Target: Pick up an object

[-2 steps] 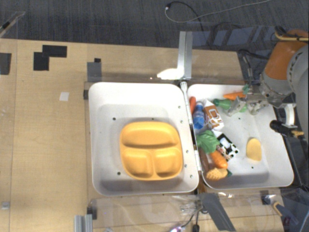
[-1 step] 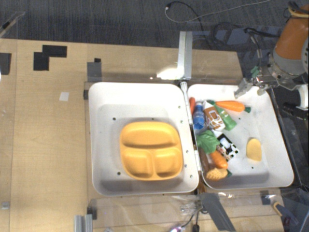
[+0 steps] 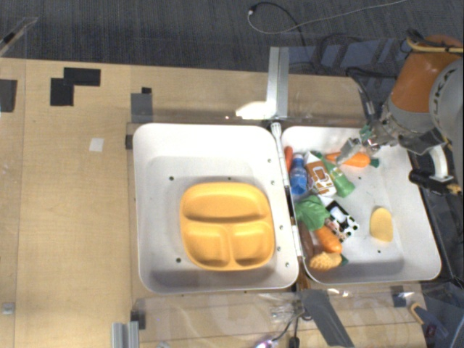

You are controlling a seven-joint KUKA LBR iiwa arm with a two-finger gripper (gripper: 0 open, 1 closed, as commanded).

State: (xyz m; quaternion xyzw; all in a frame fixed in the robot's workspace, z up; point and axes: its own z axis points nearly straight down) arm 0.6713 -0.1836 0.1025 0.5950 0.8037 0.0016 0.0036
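Observation:
My gripper (image 3: 367, 139) hangs over the back of the right bin (image 3: 413, 227), below the arm's orange band (image 3: 417, 85). Just under it lies a small orange carrot-like toy (image 3: 355, 161) with a green end, touching or nearly touching the gripper. A heap of toys runs along the bin's left side: a blue bottle (image 3: 297, 176), a brown packet (image 3: 319, 177), a green piece (image 3: 312, 212), a black-and-white item (image 3: 342, 220) and an orange waffle-textured piece (image 3: 325, 261). A pale yellow lemon-shaped toy (image 3: 381, 223) lies alone at the right.
The left bin (image 3: 156, 194) holds a yellow compartment tray (image 3: 227, 223). A metal post (image 3: 278, 78) stands at the back between the bins. Bare bin floor shows around the yellow toy.

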